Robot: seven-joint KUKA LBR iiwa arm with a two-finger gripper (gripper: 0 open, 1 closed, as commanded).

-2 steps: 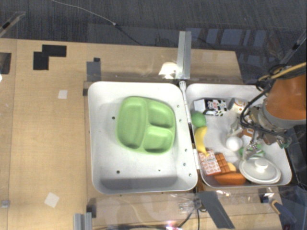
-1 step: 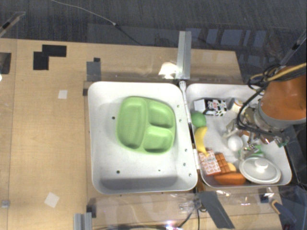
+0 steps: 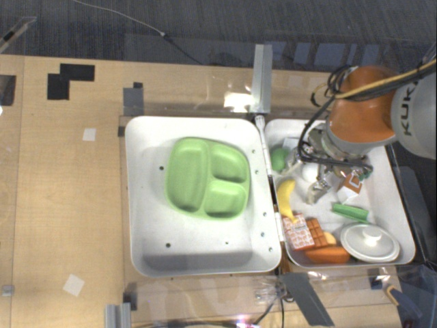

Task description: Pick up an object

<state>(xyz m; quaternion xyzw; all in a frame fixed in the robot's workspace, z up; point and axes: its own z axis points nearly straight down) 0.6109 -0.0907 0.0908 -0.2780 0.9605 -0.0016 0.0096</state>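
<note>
Camera view: the right bin [image 3: 403, 203] holds a banana [image 3: 285, 195], green ball [image 3: 278, 159], green stick [image 3: 352, 212], white bowl [image 3: 369, 242] and snack packet [image 3: 298, 229]. The gripper [image 3: 322, 183] hangs low among them. Recommend descending squarely over one isolated item. Jaw state cannot be determined; nothing visibly held.

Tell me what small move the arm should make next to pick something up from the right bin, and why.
Probably a short straight descent, then close. The gripper hangs low in the right bin, near its middle, with the banana to the view's left and the green stick just below it. Nothing visible sits between its fingers, so no pick has happened yet. What lies directly beneath is unclear.
</note>
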